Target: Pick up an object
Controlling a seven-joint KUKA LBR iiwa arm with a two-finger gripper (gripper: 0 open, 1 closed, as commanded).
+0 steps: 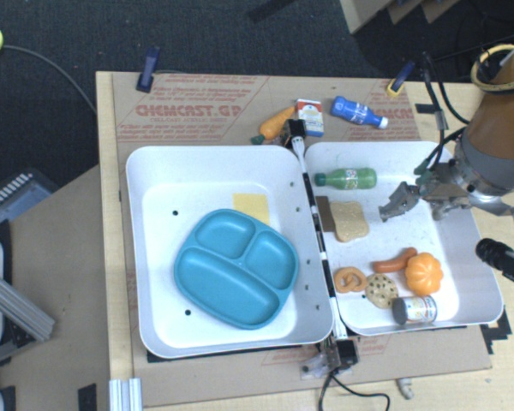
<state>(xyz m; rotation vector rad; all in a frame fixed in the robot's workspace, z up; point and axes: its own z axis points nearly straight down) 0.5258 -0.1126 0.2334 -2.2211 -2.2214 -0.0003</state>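
My gripper (397, 203) hangs over the middle of the right bin (480, 255), with the arm's orange band (497, 131) behind it. Just left of the gripper lie a green bottle (347, 178) and a slice of bread (349, 220). Below it, toward the bin's front, are an orange pumpkin (425, 272), an orange sausage-shaped piece (393, 262), a pretzel (349, 279), a cookie (379, 291) and a small jar (414, 310). Nothing shows in the gripper.
The left bin (154, 187) holds a blue divided plate (236, 268) and a yellow cheese slice (251, 204). Behind the bins on the board lie a blue bottle (358, 112), a small carton (309, 116) and a carrot (278, 123).
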